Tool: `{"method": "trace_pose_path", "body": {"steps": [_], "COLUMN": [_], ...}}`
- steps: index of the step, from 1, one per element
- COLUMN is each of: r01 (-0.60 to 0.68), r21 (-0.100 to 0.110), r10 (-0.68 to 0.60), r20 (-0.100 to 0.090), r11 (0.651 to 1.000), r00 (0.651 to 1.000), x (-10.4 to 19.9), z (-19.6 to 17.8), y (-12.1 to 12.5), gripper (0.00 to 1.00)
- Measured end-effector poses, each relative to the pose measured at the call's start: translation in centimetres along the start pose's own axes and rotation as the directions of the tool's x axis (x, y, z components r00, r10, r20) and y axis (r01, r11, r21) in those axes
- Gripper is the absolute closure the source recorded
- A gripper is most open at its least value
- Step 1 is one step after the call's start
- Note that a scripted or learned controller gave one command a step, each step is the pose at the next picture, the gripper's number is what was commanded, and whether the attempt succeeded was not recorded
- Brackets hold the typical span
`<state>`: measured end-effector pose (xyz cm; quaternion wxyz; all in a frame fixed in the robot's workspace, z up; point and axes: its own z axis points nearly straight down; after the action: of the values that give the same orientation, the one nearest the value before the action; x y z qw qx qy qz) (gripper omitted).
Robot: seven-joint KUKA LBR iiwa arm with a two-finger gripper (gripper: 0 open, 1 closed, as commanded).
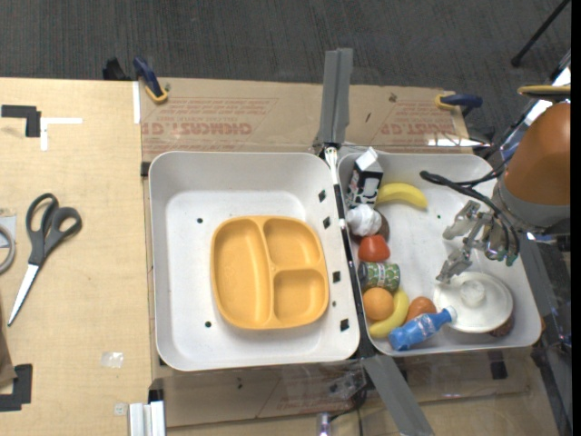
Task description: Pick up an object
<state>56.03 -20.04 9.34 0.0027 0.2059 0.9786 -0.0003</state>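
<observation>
One fixed camera looks down at a slant from above the surface [73, 334], far enough back to take in both bins whole. The left bin [172, 271] sits mid-frame, the right bin [427, 234] toward the right edge. Dark floor [227, 16] runs along the top, beyond the far edge. The arm [545, 162] enters from the right.

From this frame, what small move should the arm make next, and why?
Probably a short, straight descent. The gripper hangs in the right white bin, just above the round white lidded dish, with nothing seen between its jaws. The blue plastic bottle and yellow banana lie farther off, so the dish looks like the nearest target.
</observation>
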Motion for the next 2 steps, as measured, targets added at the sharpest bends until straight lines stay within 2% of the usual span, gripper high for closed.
{"method": "trace_pose_path", "body": {"steps": [1,2], "r01": [-0.001,-0.078], "r21": [0.0,0.001], "r10": [0.001,0.078], "r20": [-0.004,-0.001], "r11": [1.0,0.997], "r00": [1.0,0.997], "x": [8.0,4.1], "z": [0.1,-9.8], "y": [0.7,-4.2], "gripper": [0.0,0.0]}}
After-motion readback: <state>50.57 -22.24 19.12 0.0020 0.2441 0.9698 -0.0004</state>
